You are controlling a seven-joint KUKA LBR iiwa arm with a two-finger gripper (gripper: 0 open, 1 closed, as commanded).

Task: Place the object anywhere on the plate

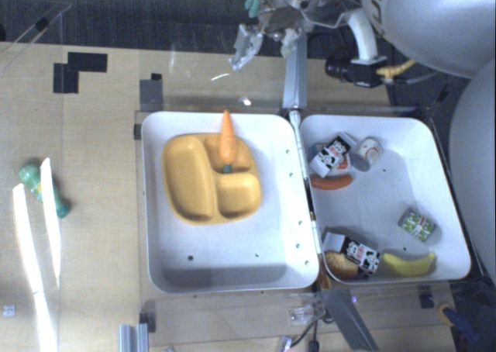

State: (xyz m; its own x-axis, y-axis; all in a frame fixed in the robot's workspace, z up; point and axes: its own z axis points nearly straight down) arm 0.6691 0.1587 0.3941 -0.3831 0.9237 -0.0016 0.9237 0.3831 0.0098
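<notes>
- You have two white bins: left bin, right bin.
- Left bin holds one yellow plate, three compartments.
- One carrot lies on the plate's upper right part, tip toward the bin's far wall.
- Right bin: two cow-print cartons, one sausage, one banana, one green box, one small can.
- Gripper sits high above the bins' far edge, fingers spread apart, nothing between them, touching nothing.
</notes>
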